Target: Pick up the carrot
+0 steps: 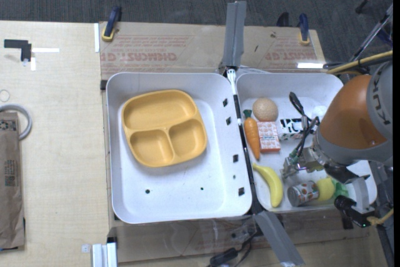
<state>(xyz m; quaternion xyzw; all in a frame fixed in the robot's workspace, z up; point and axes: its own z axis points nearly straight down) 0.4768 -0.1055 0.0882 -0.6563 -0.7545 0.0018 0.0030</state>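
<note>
Camera view looks down on the two bins, and the carrot (252, 137) lies in the right bin (325, 79), hard against its left wall, green top toward the far side and tip pointing near. A pink carton (269, 136) touches its right flank; a banana (270, 183) lies just nearer. The gripper (299, 164) hovers to the right of them, and whether it is open or closed I cannot tell. The carrot looks light, stiff and smooth, probably a toy; gripping across its thick upper half seems safest.
</note>
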